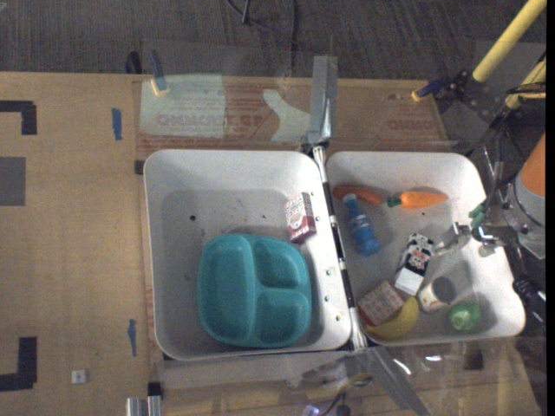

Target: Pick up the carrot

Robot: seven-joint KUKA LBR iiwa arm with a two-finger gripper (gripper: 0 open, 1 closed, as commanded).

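Evidently unstarted: the tapered orange carrot with green top (419, 199) lies in the right white bin's (464, 170) upper part; the gripper (461, 234), fingers apart and holding nothing, hovers just below-right.

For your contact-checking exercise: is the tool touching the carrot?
Apart. The camera view shows bare white bin floor between the tool and the carrot.

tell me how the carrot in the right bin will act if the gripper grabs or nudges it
The carrot looks like a smooth, tapered toy, so it is probably stiff and light. Its round body lies flat on the right bin floor, so a nudge may roll it. The glossy taper could slip out of the gripper unless pinched near the thick middle.
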